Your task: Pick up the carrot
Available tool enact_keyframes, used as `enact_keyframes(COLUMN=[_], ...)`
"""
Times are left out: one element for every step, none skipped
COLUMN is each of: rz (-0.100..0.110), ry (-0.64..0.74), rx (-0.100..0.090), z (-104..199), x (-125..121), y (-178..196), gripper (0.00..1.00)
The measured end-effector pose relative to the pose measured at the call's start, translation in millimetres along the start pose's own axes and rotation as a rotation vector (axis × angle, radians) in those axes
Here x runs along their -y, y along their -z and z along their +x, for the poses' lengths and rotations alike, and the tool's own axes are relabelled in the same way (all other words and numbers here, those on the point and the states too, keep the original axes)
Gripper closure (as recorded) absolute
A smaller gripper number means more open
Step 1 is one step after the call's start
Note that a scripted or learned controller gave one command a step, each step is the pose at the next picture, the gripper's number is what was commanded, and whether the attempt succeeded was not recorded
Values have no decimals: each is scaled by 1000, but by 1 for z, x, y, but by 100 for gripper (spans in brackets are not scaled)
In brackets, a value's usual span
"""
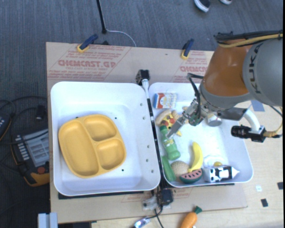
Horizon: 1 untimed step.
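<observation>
The orange carrot (189, 219) with a green top lies on the cardboard bench in front of the right bin (242, 148), outside it. My gripper (173, 130) hangs low over the left part of the right bin, pointing down-left. It is just above a green bottle (171, 149) and beside a yellow and red toy (166, 119). The carrot is far from the gripper, toward the near edge of the bench. I see nothing held in the gripper.
The right bin also holds a banana (195, 156), a watermelon slice (191, 177), a black and white cow toy (221, 173) and a small carton (164, 100). A yellow divided plate (91, 144) sits in the left bin (66, 91).
</observation>
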State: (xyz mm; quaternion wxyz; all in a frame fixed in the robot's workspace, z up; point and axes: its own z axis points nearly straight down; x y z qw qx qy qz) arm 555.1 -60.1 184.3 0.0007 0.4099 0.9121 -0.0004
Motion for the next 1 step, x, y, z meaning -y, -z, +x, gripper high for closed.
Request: enact_keyframes(rz=[0], ry=[-219], rx=[1], z=[-66], x=[-45], y=[0], gripper=[0])
